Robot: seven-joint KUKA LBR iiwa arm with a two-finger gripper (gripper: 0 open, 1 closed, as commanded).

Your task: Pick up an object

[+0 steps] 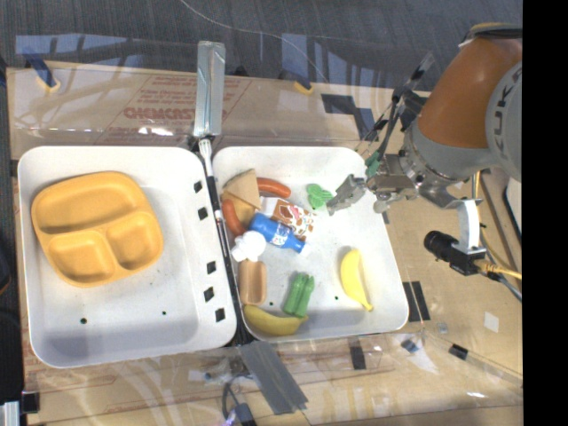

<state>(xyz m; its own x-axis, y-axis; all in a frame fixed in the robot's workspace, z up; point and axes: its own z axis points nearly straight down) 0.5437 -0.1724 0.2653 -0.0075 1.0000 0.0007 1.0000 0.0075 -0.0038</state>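
Over the right bin (pixel 387 284) I had the gripper (pixel 344 195) parked beside the green toy (pixel 319 194), guessing that was my pick, though I couldn't tell how wide the jaws sat.

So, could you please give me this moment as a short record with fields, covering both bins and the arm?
left bin: holds a yellow divided tray
right bin: holds toy food in a pile
by the divider: blue bottle, hot dog
near edge: banana, green pepper
right side: second banana
far side: small green piece
pincer: over the right bin's far right part, beside the small green piece
held: nothing seen between its fingers
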